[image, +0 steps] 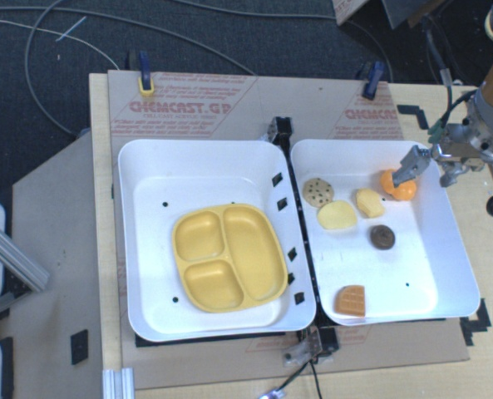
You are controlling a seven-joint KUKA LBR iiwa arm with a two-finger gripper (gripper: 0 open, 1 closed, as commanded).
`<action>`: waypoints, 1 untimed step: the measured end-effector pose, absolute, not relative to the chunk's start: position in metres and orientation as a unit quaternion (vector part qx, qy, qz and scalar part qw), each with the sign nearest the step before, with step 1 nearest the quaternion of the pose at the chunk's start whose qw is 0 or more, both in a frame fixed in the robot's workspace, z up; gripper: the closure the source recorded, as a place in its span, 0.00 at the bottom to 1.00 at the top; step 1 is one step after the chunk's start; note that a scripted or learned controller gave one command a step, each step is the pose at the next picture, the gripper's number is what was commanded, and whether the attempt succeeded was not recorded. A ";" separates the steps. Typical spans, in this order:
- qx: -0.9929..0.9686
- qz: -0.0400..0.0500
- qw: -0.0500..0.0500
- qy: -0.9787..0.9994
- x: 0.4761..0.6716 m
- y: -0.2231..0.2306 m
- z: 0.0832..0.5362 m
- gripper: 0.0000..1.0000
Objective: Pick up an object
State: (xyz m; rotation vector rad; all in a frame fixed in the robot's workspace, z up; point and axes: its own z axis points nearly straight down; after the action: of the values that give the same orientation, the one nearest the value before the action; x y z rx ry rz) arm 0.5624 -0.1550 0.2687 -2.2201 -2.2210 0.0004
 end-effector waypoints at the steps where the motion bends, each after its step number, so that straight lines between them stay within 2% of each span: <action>1: -0.707 0.001 0.003 -0.707 0.556 -0.146 0.215 0.00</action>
State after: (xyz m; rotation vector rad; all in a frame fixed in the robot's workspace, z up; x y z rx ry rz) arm 0.5563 -0.1457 0.2149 -2.2167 -2.2170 0.0040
